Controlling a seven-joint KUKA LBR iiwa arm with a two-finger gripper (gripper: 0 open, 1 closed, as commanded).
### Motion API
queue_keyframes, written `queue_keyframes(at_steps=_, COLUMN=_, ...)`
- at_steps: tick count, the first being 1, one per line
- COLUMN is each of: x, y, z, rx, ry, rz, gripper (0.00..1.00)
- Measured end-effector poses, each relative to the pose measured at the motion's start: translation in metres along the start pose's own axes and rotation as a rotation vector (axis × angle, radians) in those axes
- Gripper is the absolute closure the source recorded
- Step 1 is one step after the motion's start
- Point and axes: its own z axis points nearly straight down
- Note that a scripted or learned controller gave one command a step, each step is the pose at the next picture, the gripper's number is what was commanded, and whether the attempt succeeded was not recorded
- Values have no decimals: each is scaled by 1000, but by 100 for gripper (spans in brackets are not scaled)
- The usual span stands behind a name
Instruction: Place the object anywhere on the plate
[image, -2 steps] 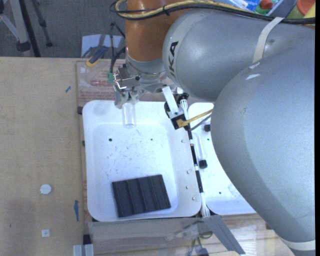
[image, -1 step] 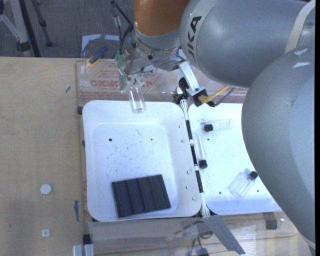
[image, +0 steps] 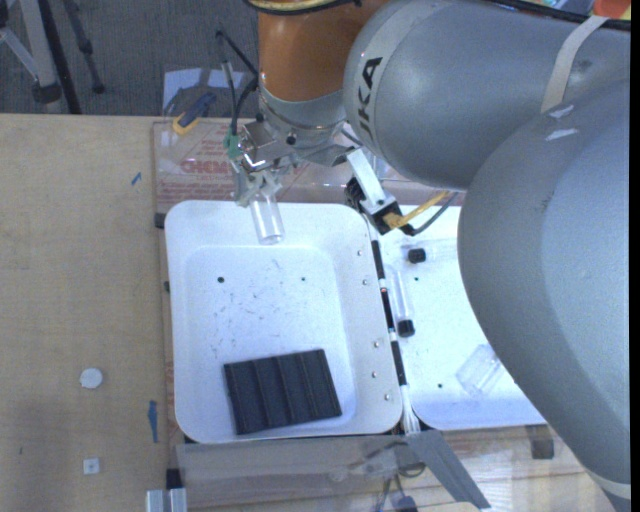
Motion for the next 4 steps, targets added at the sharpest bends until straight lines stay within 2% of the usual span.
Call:
queue_keyframes(at_steps=1, x=-1, y=0, z=3, rx=0, ry=0, rz=-51, gripper=100)
queue_keyframes(at_steps=2, x=-5, y=-1, z=-6, rx=-5, ry=0, rz=-493, gripper=100)
queue_keyframes(at_steps=3, x=4, y=-4, z=12, rx=-2, ry=2, rz=-422, gripper=100)
queue_keyframes(at_steps=4, x=7, y=-6, z=24, rx=-2, ry=0, rz=-500, gripper=100)
